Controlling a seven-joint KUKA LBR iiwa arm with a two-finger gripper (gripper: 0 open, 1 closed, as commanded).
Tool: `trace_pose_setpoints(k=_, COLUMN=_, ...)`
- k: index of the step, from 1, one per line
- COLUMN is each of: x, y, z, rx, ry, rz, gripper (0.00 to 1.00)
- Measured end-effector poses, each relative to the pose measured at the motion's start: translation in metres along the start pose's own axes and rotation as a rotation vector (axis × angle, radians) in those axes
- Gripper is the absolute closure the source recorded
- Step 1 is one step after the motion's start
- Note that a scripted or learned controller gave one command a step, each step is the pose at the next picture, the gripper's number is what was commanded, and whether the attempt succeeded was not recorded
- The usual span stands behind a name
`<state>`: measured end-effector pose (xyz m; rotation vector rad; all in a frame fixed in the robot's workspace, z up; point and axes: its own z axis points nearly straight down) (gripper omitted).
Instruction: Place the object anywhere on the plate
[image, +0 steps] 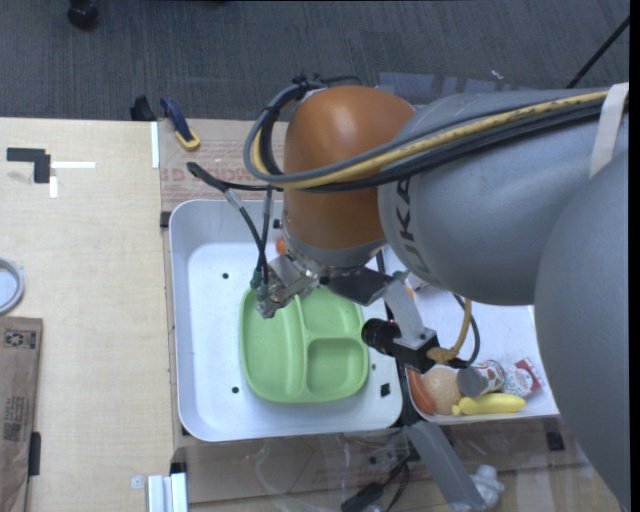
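grey arm with orange band (340, 160) reaching over the left white bin (200, 300), gripper (268, 296) low at the upper left rim of the green divided plastic plate (305, 350). claw state impossible to tell. yellow banana-shaped toy (490, 404) lying among packets in the right bin (540, 405), apart from the plate.

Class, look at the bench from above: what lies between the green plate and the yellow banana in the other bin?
In the camera view, between the green plate and the yellow banana lie the left bin's white rim, a black arm-mounted part and a round peach-coloured item.
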<state>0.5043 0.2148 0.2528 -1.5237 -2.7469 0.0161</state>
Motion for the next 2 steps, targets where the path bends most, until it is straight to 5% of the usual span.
trace_pose_setpoints(k=1, x=0.0163, y=-0.0210, z=-0.0149, rx=-0.006, ry=0.003, rz=-0.190, gripper=1.00)
trace_pose_setpoints(k=2, x=0.0162, y=-0.0211, z=-0.0149, rx=-0.006, ry=0.003, rz=-0.190, gripper=0.00)
